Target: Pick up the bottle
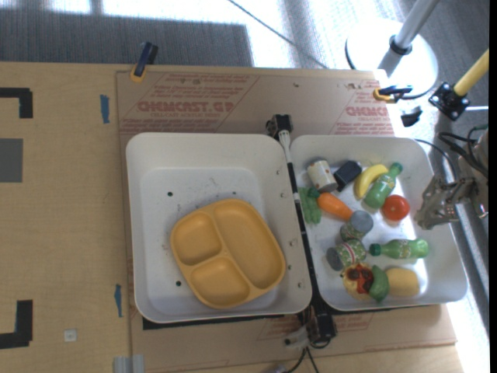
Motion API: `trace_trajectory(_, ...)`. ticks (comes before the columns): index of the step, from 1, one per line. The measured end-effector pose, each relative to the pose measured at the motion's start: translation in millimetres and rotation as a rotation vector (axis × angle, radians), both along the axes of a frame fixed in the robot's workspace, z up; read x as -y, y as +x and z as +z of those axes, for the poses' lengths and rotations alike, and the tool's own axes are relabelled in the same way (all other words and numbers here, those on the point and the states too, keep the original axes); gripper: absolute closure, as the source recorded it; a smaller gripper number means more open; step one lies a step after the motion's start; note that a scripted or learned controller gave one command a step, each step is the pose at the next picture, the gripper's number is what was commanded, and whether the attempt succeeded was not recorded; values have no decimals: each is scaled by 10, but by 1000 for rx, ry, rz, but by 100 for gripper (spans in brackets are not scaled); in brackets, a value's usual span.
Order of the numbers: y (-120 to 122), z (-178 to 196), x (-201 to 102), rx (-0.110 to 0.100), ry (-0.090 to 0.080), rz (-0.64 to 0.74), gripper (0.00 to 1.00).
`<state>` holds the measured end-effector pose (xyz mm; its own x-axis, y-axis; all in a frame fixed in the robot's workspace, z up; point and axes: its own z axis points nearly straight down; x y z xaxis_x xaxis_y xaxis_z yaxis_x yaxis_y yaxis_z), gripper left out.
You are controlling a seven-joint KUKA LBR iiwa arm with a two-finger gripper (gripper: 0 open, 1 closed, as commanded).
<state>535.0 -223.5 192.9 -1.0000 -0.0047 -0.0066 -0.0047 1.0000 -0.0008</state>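
We see the green plastic bottle (401, 248) lying on its side in the right shallow white bin (446, 282), between a red tomato toy (396, 207) and a yellow lemon toy (403, 280). Our metal jaws (436, 205) hang over that bin's right rim, apart from the bottle; we cannot tell their state. A yellow three-compartment tray (226, 252) sits in the left white bin (155, 177).

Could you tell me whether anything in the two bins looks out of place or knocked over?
Nothing looks spilled or damaged. The green bottle lies on its side among toy food in the right bin; the yellow divided plate sits askew in the left bin.
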Motion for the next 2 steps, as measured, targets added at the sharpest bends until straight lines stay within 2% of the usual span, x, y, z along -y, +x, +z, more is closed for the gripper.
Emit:
trace_trajectory(1,-75,50,-1,-2,-1,308,100)
trace_trajectory(2,61,97,-3,0,-3,614,100)
